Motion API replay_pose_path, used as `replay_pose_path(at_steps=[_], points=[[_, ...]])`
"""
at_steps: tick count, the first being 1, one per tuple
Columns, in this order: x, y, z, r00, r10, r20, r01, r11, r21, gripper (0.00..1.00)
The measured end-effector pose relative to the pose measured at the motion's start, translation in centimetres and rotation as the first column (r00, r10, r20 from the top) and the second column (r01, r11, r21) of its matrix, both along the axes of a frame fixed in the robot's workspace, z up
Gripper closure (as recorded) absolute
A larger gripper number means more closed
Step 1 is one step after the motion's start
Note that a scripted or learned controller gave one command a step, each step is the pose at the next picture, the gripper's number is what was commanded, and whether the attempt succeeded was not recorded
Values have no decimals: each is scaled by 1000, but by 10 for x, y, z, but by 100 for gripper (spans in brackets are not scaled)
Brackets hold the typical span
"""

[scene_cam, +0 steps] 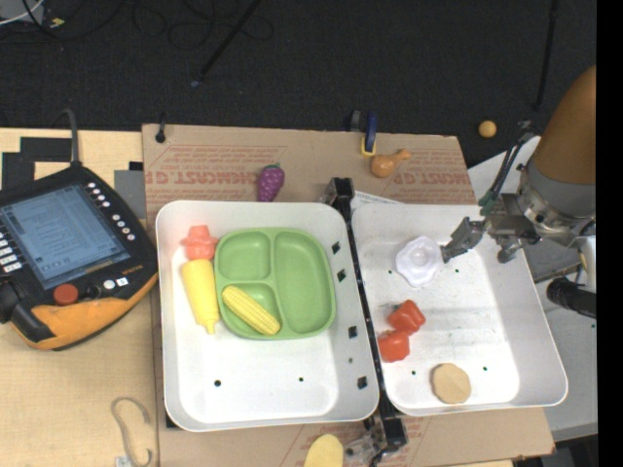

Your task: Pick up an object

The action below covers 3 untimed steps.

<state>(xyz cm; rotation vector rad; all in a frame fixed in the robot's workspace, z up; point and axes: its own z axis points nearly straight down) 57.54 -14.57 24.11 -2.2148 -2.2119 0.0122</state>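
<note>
1. Two upside-down red prints on the cardboard seem to read "CHEMCAST", as far as we can tell.
2. We see the gripper spread open and grasping nothing, above the right bin, beside a white cup.

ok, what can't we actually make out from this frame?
- Gripper, camera view: dark and small against the right bin; open or shut is unreadable.
- Arm: cut off by the right edge.
- Yellow object below the bins: cut by the bottom edge, so its shape is unclear.
- Corn cob: lies in the green tray and hides part of its compartment.
- Pendant screen text: too small to read.
</note>
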Motion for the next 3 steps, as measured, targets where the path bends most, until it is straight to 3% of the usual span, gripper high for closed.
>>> replay_pose_path(at_steps=[1, 3], points=[[2, 0, 7, 1000, 2, 11, -2, 1000, -2, 0], [5, 7, -101, 1000, 4, 6, -4, 1000, 0, 0]])
